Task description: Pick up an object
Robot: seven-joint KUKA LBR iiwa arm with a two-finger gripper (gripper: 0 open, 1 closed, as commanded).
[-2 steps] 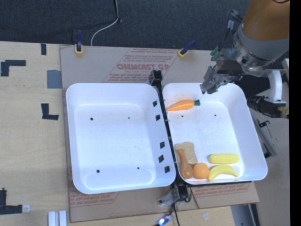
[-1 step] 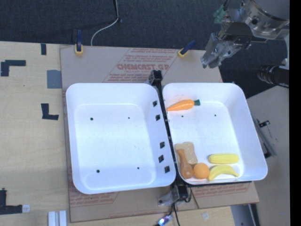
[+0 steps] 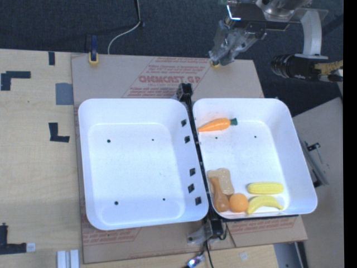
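1. Tool hangs above the far edge of the cardboard sheet, beyond the bins and well apart from everything in them; nothing sits between its fingers, and whether they are spread or closed cannot be told at this angle.
2. Right bin holds all the objects. A carrot lies near its far left corner, just beside the dividing edge where the two bins meet.
3. Along the near edge of the right bin sits a cluster: a tan bread-like piece near the left wall, a brown item below it, an orange ball touching that, then a corn cob and a banana just beside the near rim.
4. Middle and far right of the right bin are bare white floor, leaving open room around the carrot on three sides.
5. Left bin shows bare white floor with a few dark dots.
6. Table spreads to the left, carrying dark tape marks.
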